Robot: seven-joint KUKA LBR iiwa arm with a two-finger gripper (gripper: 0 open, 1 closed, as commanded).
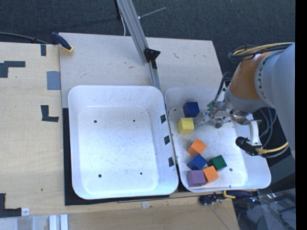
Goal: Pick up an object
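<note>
Apparently approach phase: gripper (207, 115), grip state indiscernible, sits at 3 o'clock of the yellow cube (186, 125) and dark blue cube (191, 109); next, centre over one.

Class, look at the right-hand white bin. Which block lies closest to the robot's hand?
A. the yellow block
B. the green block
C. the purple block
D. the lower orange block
A. The yellow block sits just left of the hand near the top of the right bin, while the purple block, green block and lower orange block cluster near the bin's bottom edge.
</note>
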